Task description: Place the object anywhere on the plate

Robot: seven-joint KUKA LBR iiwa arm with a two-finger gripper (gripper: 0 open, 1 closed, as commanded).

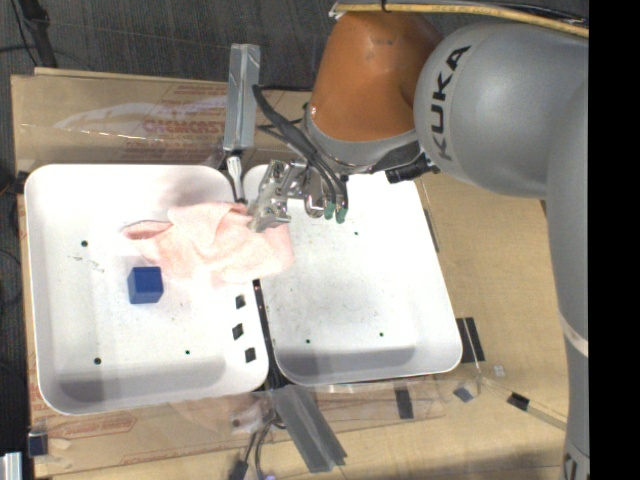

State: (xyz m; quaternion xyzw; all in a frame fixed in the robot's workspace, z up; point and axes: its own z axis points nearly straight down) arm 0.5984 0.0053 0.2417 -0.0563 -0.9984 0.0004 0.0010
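The grey KUKA arm looms closest, its gripper clenched on a pink cloth draped over the wall between the bins. The cloth could snag there or slip free. A blue cube sits in the left bin.

My arm is grey with an orange band above the wrist and black KUKA lettering on the grey shell; my gripper is bare silver metal, with a few green-tipped connectors beside it. Both bins are white, the left bin speckled with small dark dots and the right bin finely peppered with dark flecks. In the left bin sit a solid blue cube and a pale pink cloth with a redder pink edge at its left; the bench is tan cardboard with faded red print along the far side.
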